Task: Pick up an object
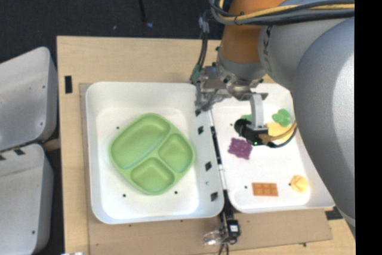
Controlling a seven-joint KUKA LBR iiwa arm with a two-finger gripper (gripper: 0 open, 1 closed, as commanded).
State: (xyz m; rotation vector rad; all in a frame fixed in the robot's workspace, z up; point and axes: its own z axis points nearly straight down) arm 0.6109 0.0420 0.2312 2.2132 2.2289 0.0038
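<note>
Gripper [206,98] sits at the right bin's [280,207] upper-left corner, against the shared wall; can't tell if it's open or holding anything. 3 candidates lie apart from it in that bin: purple piece [240,148], orange brick [265,189], yellow block [299,183]. Risk: closing here likely catches wall or nothing.

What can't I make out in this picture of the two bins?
- Camera view: the green and yellow thing in the right bin is partly covered by the arm.
- Same view: the right bin's right wall lies under the arm.
- The small yellow piece is too small to name.
</note>
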